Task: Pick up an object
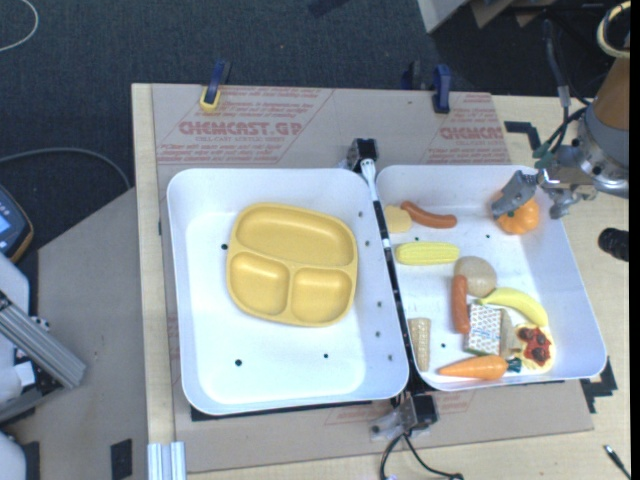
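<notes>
The gripper (535, 196) hangs over the far right corner of the right bin (580, 288), its fingers spread either side of an orange fruit (519, 218) that lies just below them. The bench board (300, 128) reads "CHEMCAST GP" in red print.

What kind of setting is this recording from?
Probably a robotics lab bench, not a kitchen: two white bins clamped to a board, toy food like a banana and carrot, and a robot gripper reaching in.
</notes>
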Controlling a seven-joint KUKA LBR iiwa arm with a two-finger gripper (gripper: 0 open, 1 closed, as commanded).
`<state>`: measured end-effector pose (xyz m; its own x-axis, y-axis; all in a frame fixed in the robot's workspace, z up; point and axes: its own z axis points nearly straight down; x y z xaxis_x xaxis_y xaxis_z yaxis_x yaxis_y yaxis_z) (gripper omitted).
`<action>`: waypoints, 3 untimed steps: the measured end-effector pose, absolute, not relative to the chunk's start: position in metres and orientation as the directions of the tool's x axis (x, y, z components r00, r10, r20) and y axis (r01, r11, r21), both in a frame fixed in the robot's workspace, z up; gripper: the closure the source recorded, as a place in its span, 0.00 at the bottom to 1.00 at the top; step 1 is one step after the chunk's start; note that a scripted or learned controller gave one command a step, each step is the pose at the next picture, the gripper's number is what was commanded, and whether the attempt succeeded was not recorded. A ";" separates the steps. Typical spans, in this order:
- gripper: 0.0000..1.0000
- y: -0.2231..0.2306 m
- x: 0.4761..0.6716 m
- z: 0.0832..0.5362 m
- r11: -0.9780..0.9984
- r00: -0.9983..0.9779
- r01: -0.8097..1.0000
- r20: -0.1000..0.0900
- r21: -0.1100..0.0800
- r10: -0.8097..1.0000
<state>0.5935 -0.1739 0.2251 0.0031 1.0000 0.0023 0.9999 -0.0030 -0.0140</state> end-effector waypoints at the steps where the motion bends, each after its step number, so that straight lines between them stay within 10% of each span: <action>1: 0.00 -0.173 0.596 0.234 0.000 0.000 1.000 0.000 0.001 1.000; 3: 0.00 -0.171 0.607 0.133 0.001 -0.001 1.000 0.002 -0.005 1.000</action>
<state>0.6067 -0.1707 0.1329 -0.0007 1.0000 0.0015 1.0000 0.0007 -0.0050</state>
